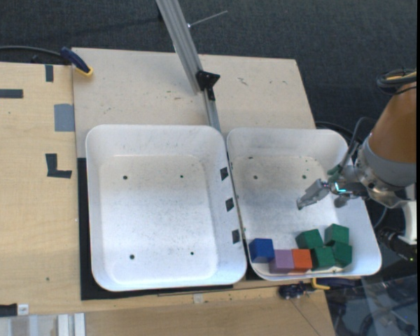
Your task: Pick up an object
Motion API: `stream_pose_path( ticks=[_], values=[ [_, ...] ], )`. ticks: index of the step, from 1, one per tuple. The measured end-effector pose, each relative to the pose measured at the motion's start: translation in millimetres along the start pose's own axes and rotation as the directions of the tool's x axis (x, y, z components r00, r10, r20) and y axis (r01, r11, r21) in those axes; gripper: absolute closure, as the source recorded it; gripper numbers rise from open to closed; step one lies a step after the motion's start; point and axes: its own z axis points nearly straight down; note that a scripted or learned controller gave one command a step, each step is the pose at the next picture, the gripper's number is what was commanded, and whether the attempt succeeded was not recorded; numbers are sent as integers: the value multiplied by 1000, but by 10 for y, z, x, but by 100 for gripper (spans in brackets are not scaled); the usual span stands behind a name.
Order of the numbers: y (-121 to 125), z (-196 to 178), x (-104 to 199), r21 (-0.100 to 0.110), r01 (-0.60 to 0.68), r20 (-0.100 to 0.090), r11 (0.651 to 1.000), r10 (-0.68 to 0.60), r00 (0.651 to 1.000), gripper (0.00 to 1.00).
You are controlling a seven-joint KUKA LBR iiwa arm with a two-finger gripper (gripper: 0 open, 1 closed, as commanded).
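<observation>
Several small blocks lie along the near edge of the right bin (280,142): a blue block (262,249), a purple block (284,260), an orange block (302,259) and a cluster of green blocks (327,246). My gripper (320,193) hangs over the right part of this bin, above and slightly behind the green blocks, apart from them. Its grey fingers (309,197) point left and down. Nothing shows between them.
The left bin (154,208) sits beside the right one, with small black clips (229,204) along their shared wall. A slanted metal rail (184,40) runs from the top down to the bins' junction. The wooden bench (28,152) extends left.
</observation>
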Motion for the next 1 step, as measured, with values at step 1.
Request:
stream_pose_path(
  ticks=[1],
  values=[
    [9,-21,1,-4,2,1,1000,-2,1000,0]
  ],
)
